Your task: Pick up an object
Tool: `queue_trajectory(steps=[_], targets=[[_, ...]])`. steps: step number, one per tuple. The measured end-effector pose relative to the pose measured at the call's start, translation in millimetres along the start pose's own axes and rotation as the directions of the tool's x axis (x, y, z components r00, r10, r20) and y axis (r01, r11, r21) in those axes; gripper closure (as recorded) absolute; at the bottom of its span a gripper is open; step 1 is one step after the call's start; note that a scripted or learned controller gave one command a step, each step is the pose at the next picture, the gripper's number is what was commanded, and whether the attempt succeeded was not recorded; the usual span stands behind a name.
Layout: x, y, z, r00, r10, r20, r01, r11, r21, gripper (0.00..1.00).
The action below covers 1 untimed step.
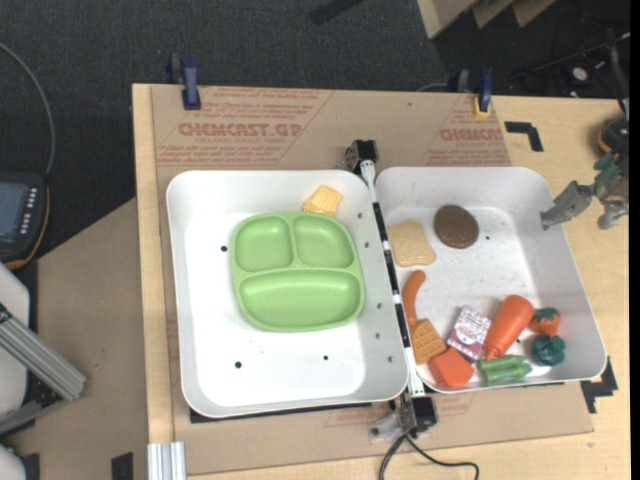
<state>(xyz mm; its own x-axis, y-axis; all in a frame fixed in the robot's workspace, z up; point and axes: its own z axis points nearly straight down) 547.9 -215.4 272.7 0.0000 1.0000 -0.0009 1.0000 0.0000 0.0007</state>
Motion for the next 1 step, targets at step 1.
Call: queue_trajectory(steps=[1], targets=[[47.1,33.2,112.7,1.000,-0.006,-0.005,0.006,1.000,0.008,0.00]])
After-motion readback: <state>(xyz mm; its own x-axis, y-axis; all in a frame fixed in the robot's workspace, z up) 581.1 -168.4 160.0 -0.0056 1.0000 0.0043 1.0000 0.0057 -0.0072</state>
